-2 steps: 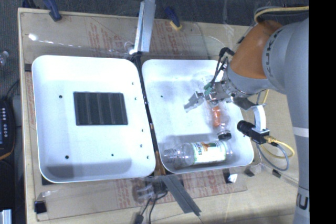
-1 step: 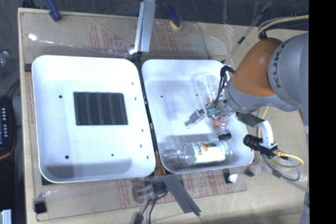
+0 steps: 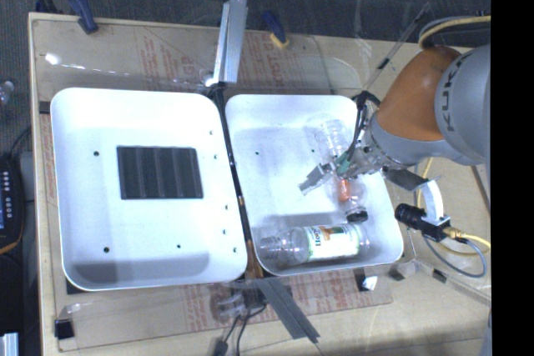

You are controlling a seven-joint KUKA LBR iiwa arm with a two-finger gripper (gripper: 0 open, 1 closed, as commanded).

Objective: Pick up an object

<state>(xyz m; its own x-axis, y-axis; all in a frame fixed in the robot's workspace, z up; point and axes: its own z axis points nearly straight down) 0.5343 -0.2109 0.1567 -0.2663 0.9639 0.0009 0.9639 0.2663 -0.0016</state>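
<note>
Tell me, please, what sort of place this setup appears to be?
Probably a robotics lab test bench: a grey and orange arm reaches over two white bins clamped to a wooden board, with a clear plastic bottle lying in the right-hand one.

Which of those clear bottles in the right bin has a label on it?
The large clear bottle lying on its side along the right bin's near wall; the smaller clear bottle farther back looks bare.

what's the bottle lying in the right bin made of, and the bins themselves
The bottle looks like clear, glossy plastic: the bin shows through its body, and a label wraps the middle. The right bin and left bin seem smooth white plastic or coated metal; the look leaves that open.
</note>
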